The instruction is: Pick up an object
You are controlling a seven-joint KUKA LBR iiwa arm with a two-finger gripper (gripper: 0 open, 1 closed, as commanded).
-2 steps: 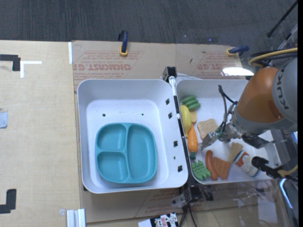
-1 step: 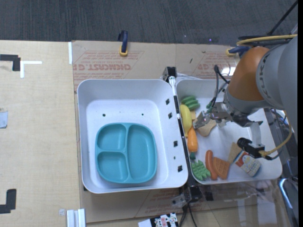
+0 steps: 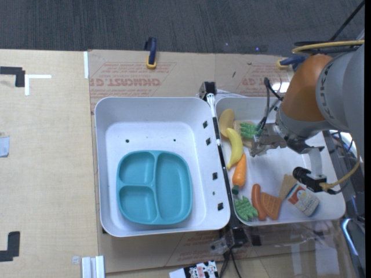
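Note:
The right bin (image 3: 324, 172) holds several toy foods. A yellow banana (image 3: 232, 139) lies along its left wall, with an orange carrot (image 3: 239, 171) just below it. A green leafy piece (image 3: 249, 129) sits right of the banana. My gripper (image 3: 257, 146) hangs low over the bin, just below the green piece and right of the banana. The grey wrist and orange band (image 3: 307, 94) rise behind it. Near the front lie a green vegetable (image 3: 245, 208), a red sausage-like piece (image 3: 258, 201), an orange slice (image 3: 271, 206) and a small carton (image 3: 302, 200).
The left bin (image 3: 116, 126) holds a teal divided plate (image 3: 155, 187). A tan wedge (image 3: 288, 185) lies beside the carton. Black cables run along the arm at the right. A blue clamp (image 3: 151, 52) sits on the cardboard behind the bins.

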